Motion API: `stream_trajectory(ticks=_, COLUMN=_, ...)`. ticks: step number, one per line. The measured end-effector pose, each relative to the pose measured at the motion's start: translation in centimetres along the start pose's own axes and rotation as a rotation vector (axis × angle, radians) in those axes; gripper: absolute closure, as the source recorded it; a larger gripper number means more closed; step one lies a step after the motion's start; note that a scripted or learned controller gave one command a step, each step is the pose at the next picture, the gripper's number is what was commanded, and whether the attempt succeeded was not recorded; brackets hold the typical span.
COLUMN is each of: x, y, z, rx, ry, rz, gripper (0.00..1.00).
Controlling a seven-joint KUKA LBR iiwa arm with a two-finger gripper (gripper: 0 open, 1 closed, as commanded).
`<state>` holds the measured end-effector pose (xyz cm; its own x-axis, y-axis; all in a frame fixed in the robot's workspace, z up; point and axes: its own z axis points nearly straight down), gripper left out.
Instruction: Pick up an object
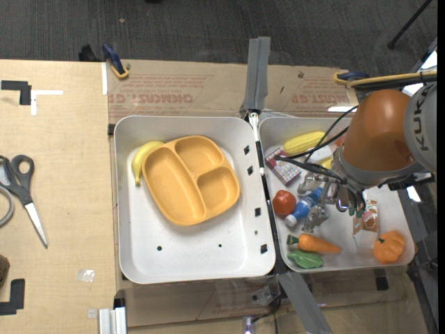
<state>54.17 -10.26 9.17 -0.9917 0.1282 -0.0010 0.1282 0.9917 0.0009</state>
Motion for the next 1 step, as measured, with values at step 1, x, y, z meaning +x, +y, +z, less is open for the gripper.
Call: stream_trajectory(ticks=1, x=-0.88, y=0.52, z=-0.06, rx=0.0, ry=-0.003, rz=0.05, gripper=0.0)
